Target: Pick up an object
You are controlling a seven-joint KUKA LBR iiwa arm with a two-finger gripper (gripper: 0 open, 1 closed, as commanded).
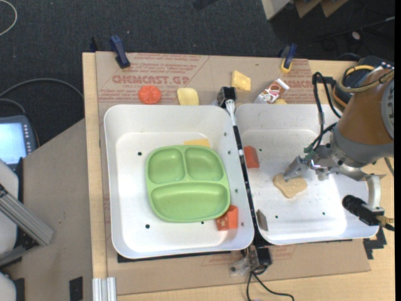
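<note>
Two white bins (119, 187) sit on my tabletop; left one carries a green divided plate (187, 184); in the right bin my claw (301, 167) hangs spread open, just above a tan cracker-shaped piece (289, 185); nothing gripped.

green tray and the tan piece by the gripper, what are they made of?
Green tray: looks like moulded plastic, smooth with a soft sheen, three rounded compartments. Tan piece in the right bin: matte, toast-shaped, probably plastic or foam toy food; can't tell which.
</note>
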